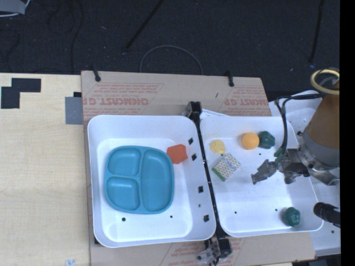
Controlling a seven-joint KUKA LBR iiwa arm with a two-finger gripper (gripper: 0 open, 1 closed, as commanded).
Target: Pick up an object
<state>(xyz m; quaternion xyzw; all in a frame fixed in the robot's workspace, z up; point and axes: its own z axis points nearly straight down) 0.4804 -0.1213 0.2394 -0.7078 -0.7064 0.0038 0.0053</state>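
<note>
On your left, the left bin (pixel 100 143) holds a blue plate (pixel 138 179) and orange block (pixel 177 153). Across the right bin (pixel 244 226), the patterned box (pixel 226 166) lies just left of your hand (pixel 260 175), whose fingers look spread, gripping nothing.

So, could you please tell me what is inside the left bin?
A blue divided plate and an orange block by its upper right corner. The bin floor under the plate is covered.

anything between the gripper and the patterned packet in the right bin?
Nothing visible. The gripper sits just right of the patterned packet, with bare bin floor between. The orange ball and yellow piece lie above that line.
</note>
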